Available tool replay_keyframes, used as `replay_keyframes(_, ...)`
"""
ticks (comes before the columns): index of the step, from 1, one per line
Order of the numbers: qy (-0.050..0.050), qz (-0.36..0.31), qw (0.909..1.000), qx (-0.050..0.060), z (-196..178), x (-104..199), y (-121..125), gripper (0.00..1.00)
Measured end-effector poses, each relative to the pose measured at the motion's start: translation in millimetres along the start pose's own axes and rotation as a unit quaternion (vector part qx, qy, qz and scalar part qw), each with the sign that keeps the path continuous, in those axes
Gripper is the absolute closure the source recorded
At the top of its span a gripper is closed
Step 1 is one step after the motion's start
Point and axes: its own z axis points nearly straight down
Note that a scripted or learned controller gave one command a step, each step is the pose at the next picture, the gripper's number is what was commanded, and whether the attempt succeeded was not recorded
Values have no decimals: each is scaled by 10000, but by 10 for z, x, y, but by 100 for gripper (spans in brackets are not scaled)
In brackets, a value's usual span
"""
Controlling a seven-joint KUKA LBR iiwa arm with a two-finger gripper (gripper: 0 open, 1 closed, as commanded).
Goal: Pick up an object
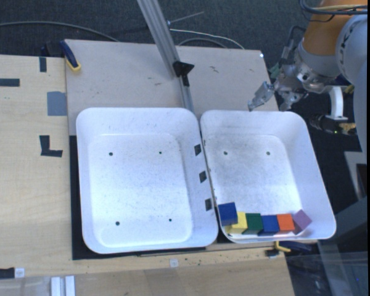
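The hand, fingers apart w/ nothing between, hangs above the right bin's far rim, while coloured blocks lie along its near wall; left bin beside.

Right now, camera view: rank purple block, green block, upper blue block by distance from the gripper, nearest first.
Gripper sits above the right bin's far rim.
1. Purple block, right end of the row.
2. Upper blue block, left end, and green block, mid-row: too close to call.

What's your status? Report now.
Gripper above right bin's far edge, holding nothing. Blocks lined along near wall. Nothing in the way.
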Motion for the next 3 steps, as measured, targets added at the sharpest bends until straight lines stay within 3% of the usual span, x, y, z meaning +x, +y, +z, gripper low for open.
replay_keyframes(1, -5, 3, 10000, -54, -2123, 36, -170, 0)
replay_keyframes(2, 10, 23, 10000, 42, -487, -379, -685, 0)
replay_keyframes(3, 9, -21, 10000, -37, -1105, 165, -739, 0)
